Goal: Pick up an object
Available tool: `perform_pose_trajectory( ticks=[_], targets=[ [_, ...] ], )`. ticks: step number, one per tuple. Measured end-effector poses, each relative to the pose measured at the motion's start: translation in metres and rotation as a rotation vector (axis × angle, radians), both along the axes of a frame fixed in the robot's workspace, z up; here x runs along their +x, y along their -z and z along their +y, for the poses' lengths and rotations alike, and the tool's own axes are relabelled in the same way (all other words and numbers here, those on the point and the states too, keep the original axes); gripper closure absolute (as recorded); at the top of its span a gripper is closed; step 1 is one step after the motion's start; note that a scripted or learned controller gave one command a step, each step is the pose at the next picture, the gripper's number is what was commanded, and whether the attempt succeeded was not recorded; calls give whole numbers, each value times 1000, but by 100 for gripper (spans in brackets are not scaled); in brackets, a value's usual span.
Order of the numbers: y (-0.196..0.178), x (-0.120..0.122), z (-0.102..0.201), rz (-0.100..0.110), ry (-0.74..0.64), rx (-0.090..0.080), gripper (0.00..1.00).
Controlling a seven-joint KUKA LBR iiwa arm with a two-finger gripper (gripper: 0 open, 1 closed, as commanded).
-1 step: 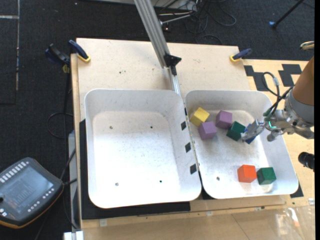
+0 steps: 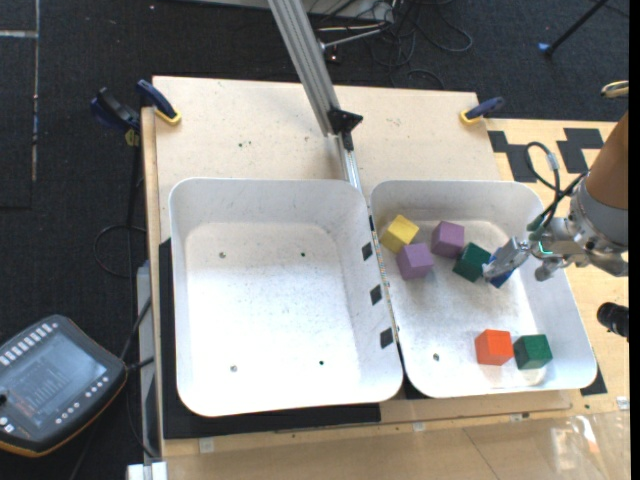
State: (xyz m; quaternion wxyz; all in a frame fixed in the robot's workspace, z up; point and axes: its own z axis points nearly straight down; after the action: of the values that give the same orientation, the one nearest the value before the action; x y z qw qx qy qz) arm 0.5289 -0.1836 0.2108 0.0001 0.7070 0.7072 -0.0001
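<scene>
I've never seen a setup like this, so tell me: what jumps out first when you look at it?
The bright blocks in the right bin catch the eye first: a yellow block and two purple blocks toward its far side, an orange block beside a green block at its near edge. Next, the gripper reaching in from the right, low beside a dark green block.

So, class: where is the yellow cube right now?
The yellow cube sits in the right bin, near its upper left corner, just up-left of two purple cubes.
</scene>
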Motion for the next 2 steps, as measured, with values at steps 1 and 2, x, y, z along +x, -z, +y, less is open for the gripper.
perform_pose_trajectory(
  ticks=[1,2],
  targets=[
    [62,-7,0,6,2,2,0],
    [115,-9,0,5,1,2,0]
  ],
)
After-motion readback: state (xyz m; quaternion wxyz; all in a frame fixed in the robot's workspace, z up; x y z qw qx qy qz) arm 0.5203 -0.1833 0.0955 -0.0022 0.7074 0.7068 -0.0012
